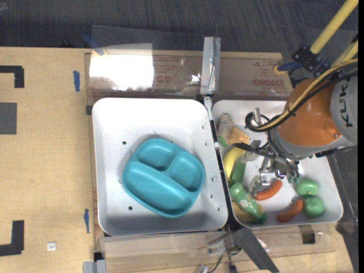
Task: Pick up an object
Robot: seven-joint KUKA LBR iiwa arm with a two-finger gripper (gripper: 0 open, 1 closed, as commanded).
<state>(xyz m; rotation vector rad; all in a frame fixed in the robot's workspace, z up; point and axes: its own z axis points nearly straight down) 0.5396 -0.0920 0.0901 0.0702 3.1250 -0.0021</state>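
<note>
Orange carrot [290, 210] is lying near right bin's [335, 201] front wall. Gripper [266, 181] is sitting low over another carrot [268, 191], touching it; grasp unconfirmed. Teal tray [164, 176] is resting in left bin [108, 152].

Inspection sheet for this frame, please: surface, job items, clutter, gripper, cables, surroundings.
Surface: wooden bench bearing left bin and right bin.
Job's things: orange carrot-like toy, a second one, green toys, banana and other toy food crowd the right bin.
Clutter: teal divided plate in the left bin.
Gripper: gripper low over the right bin, above the orange toy; finger state unclear.
Cables: black and yellow cables along the arm.
Surroundings: dark floor, clear sheet behind the bins.
</note>
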